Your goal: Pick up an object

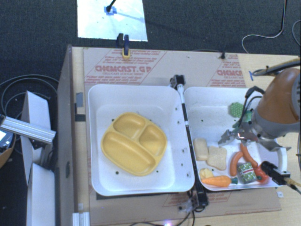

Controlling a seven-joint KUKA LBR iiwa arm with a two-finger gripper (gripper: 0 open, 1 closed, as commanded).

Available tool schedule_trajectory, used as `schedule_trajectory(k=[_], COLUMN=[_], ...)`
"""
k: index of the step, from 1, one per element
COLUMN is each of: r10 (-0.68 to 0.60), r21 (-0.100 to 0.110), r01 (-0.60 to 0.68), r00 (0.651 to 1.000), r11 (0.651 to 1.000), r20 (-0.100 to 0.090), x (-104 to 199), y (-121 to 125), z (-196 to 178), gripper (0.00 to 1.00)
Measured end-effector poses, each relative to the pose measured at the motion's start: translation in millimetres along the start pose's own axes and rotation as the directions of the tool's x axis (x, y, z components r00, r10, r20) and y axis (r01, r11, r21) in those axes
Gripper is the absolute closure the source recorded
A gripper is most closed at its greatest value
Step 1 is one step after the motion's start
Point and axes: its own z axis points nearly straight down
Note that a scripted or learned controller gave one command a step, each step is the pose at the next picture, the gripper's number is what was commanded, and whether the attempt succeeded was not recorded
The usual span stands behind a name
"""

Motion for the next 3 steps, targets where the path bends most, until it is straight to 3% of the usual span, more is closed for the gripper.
schedule_trajectory(k=[1, 2, 3], r10=[-0.002, -0.002, -0.004], r21=[-0.004, -0.004, -0.004], r01=[0.002, 0.002, 0.004], r00=[1.000, 1.000, 1.000], r11=[1.000, 1.000, 1.000], r20=[0.000, 0.000, 0.000], x=[0.5, 0.5, 0.3], y=[1.7, 1.6, 84.8], z=[-10.9, -10.8, -31.6], gripper=[1.00, 0.00, 0.00])
